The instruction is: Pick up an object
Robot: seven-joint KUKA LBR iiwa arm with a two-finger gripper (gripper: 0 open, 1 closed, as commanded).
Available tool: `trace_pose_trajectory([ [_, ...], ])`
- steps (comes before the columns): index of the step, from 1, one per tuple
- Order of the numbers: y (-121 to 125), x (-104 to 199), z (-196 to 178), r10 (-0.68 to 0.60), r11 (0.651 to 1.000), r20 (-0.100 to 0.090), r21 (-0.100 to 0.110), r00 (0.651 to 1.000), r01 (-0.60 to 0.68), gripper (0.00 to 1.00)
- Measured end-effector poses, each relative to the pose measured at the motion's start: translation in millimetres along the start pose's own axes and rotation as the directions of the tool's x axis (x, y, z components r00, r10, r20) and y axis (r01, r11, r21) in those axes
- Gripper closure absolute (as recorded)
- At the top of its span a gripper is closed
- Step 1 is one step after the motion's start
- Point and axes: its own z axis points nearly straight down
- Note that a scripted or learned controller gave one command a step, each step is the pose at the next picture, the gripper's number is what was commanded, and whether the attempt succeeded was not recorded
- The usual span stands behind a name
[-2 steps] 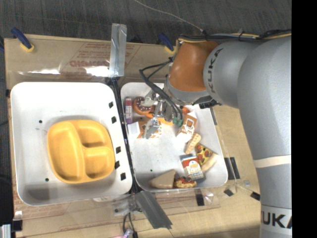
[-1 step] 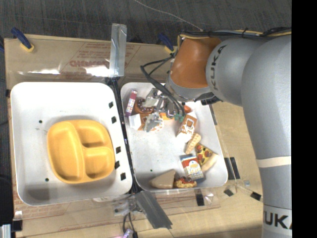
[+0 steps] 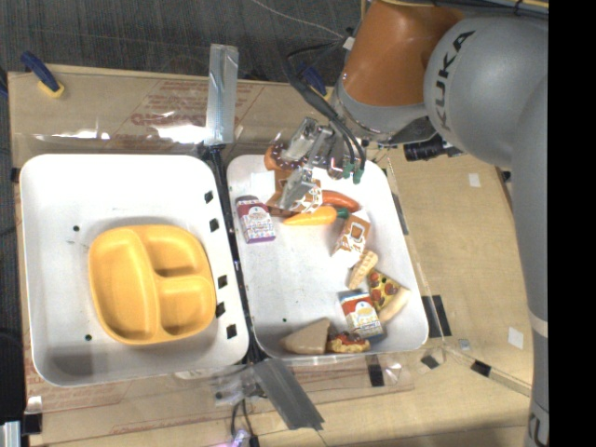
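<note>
Objects for picking all lie in the right bin [image 3: 279,277], the landmark for what follows; none can yet be called the chosen one. Largest is the arm [image 3: 484,73], grey with its orange band, leaning in over that bin's far end. Next is the left bin [image 3: 47,250], touching the right bin's near wall and holding a yellow divided tray [image 3: 149,282]. Both bins sit on the worktop [image 3: 466,250]. Inside the right bin, a pizza slice [image 3: 386,293] and small cartons lie toward its lower right corner, a purple-labelled carton [image 3: 255,220] sits near its left wall, and an orange carrot [image 3: 312,216] lies toward its far end. The gripper [image 3: 300,177] hangs low just above the carrot and a cluttered heap there; whether its jaws are open or closed I cannot tell. Nothing is visibly lifted, so the grasp and raise appear still ahead.
</note>
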Motion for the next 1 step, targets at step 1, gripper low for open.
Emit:
trace_pose_trajectory([
  [1, -29.1, 94.5, -12.1, 0.253, 0.967, -0.015, 0.007, 0.967, -0.253, 1.0],
])
